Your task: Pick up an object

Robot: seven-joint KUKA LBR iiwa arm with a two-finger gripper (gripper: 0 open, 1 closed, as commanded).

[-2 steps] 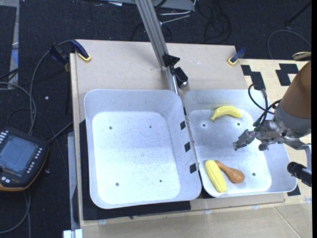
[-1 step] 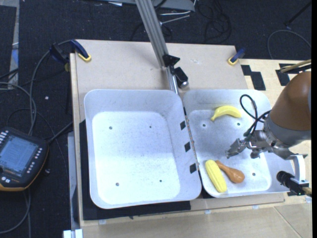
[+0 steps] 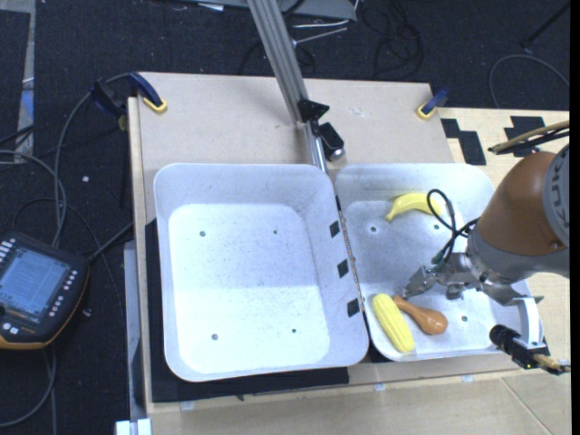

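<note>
Three items in right bin (image 3: pixel 362 184); tool (image 3: pixel 419 285) (jaw state unclear) above drumstick (image 3: pixel 424 315).

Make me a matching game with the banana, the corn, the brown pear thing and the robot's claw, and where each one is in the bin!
Things:
1. banana
2. corn
3. brown pear-shaped toy
4. gripper

Places:
A. at the near edge of the right bin, next to the left bin
B. at the far side of the right bin
C. just above the toys, mid-bin
D. lying against the corn's right side

Pairs: 1-B, 2-A, 3-D, 4-C
</note>
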